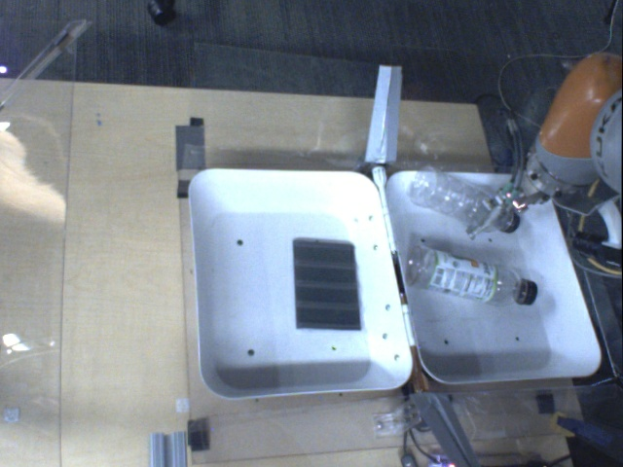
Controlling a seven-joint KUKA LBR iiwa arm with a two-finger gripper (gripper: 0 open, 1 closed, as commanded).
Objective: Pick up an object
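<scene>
Camera view: left of the right bin [574, 329] sits the left bin [224, 261] with a dark grille [326, 282]. Inside the right bin, a clear bottle [470, 277] lies just below the claw [498, 212]; claw's spread unclear.

Slanted overhead view of both bins [292, 188]

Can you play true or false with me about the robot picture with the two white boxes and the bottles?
1. The bottle with the dark cap lies on its side in the right bin. True.
2. The left bin holds a red ball. False: it holds a dark ribbed block.
3. The gripper is over the left bin. False: it is over the right bin, beside the crumpled clear bottle.
4. The two bins sit side by side. True.
</scene>
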